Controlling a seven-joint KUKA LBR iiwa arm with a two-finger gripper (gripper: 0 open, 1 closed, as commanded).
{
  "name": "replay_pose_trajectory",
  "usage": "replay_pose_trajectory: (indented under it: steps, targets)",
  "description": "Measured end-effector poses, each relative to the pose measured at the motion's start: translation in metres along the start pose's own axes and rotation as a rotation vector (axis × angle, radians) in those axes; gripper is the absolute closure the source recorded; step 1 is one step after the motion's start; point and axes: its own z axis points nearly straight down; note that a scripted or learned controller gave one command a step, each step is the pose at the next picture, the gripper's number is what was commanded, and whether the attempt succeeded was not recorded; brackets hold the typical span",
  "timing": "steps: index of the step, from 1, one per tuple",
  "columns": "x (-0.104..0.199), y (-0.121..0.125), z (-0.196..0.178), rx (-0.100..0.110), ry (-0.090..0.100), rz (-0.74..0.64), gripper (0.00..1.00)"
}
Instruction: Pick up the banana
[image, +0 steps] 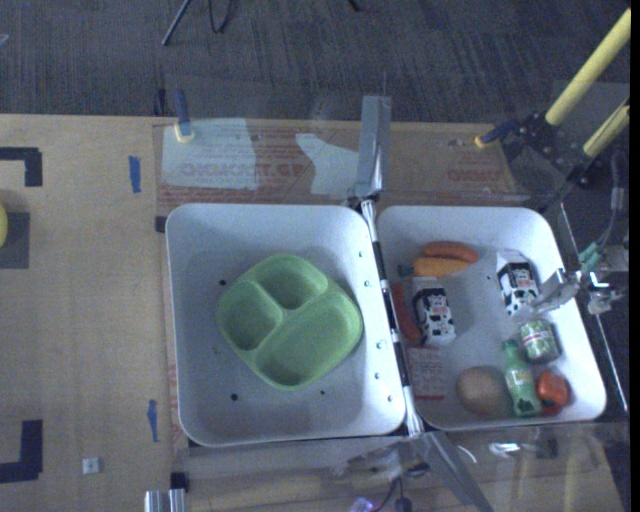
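Green divided plate (289, 318) in left bin (190, 400); food items crowd right bin (480, 218).

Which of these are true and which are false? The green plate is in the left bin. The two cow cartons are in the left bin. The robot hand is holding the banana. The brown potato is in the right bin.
1. The green plate is in the left bin. True.
2. The two cow cartons are in the left bin. False: both cow cartons lie in the right bin.
3. The robot hand is holding the banana. False: the gripper is at the right bin's right edge, away from the banana.
4. The brown potato is in the right bin. True.
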Motion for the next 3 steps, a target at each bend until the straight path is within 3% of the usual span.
replay_pose_trajectory:
  steps: [1,2,3]
  targets:
    - [0.024,-0.003,0.102,0.004,0.001,0.491,0.00]
    - [0.065,0.018,0.177,0.001,0.000,0.455,0.00]
    - [0.090,-0.003,0.095,0.003,-0.001,0.806,0.00]
